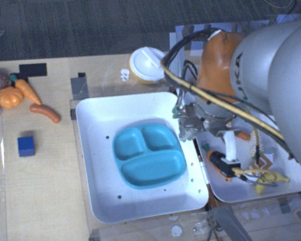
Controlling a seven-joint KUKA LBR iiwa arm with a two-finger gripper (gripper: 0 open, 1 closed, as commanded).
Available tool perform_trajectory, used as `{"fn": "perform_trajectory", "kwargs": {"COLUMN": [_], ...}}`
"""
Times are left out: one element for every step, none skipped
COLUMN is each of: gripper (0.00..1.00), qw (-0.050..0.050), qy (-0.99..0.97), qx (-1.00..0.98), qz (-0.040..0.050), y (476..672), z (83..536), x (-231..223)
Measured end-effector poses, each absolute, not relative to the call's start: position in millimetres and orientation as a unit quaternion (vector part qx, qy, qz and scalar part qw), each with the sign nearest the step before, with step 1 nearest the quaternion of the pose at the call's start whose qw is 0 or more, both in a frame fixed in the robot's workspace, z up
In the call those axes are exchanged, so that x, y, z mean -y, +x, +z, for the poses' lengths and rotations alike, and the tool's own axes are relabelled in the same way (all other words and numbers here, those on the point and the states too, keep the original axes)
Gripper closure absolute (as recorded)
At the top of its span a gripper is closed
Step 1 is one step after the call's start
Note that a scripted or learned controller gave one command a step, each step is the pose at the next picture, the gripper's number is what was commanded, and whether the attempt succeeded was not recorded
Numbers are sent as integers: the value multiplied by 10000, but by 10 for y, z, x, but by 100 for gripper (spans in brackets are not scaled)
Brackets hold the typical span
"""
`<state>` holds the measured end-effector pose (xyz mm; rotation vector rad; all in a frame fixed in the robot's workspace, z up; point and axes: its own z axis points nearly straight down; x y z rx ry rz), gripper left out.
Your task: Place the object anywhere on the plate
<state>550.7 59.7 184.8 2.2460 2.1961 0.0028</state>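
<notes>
A blue plate with three compartments lies in the middle of the left white bin, and nothing rests on it. My gripper hangs over the divide between the two bins, just right of the plate's upper right corner. The grey arm hides most of the right bin. In that bin a yellow object lies near the front, and a small orange piece peeks out beside the arm. I see nothing between the fingers.
On the bench to the left lie a blue cube, an orange pumpkin toy, a carrot and a sausage. A white round lid sits behind the bins.
</notes>
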Motion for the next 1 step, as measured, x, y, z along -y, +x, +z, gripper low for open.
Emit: {"fn": "perform_trajectory", "kwargs": {"gripper": [100], "qw": [-6], "qy": [8334], "qx": [-5527], "qz": [2], "y": [5015], "z": [2147], "x": [-1327]}}
